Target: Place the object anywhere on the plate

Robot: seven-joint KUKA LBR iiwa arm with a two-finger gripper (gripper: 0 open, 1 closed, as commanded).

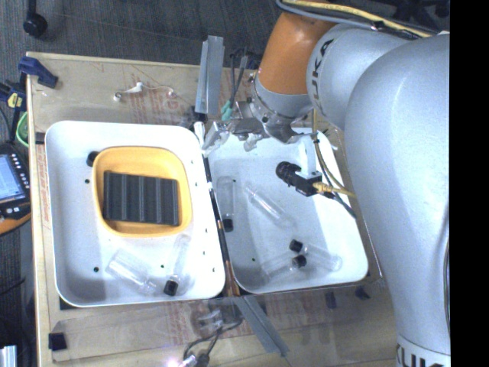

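A yellow plate (pixel 141 163) lies in the left bin (pixel 61 205), with a dark ribbed block (pixel 142 199) resting in its middle. Clear tubes with black caps are the loose objects. Two lie in the left bin below the plate (pixel 131 271) (pixel 176 266). Several more lie in the right bin (pixel 336 228): one along its left wall (pixel 226 197), one in the middle (pixel 267 205), and a pair near the front (pixel 309 261). My gripper (pixel 229 131) hangs at the far left corner of the right bin, above its rim. Nothing shows in its grasp.
The grey arm with its orange band (pixel 294 52) covers the right bin's back and right side. A black fitting with a cable (pixel 294 176) hangs from the wrist over that bin. A metal divider bar (pixel 210 75) stands behind the bins. Loose clutter lies on the wooden bench.
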